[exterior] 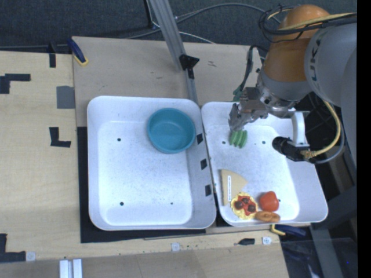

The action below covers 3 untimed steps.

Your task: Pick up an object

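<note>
The pizza slice (236, 193) lies at 6 o'clock from the gripper (238, 126), whose jaws I cannot tell; the green object (238, 138) is directly under them.

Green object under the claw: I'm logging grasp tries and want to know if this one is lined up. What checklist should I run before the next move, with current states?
1. Claw is over the right bin: ok.
2. Claw tips sit right at the green object: ok.
3. Green object is actually gripped: cannot tell; the contact is too small to read.
4. Green object lies apart from the pizza slice and tomato at the near end: ok.
5. Blue bowl stands in the left bin, away from the claw: ok.
</note>
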Motion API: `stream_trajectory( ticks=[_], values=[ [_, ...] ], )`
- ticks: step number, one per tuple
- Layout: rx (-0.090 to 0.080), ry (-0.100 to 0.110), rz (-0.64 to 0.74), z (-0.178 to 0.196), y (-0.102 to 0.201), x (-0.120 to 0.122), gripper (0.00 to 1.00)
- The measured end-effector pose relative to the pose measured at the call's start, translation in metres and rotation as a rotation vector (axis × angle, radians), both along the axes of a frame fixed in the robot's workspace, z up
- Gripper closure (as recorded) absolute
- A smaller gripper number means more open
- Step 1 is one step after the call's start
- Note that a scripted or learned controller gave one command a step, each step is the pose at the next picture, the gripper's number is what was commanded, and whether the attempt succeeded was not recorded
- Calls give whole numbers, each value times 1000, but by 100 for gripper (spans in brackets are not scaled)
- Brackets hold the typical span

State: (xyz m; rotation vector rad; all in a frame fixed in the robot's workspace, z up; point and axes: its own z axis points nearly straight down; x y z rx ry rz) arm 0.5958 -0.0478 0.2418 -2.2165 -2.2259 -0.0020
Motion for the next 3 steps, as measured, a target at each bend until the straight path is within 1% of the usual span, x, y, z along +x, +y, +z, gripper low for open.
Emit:
stream_trajectory(
  ticks=[1, 2, 3],
  values=[
    [0, 2, 0, -12, 48, -17, 100],
    [0, 2, 0, -20, 100, -21, 100],
    [0, 2, 0, -20, 142, -33, 100]
  ],
)
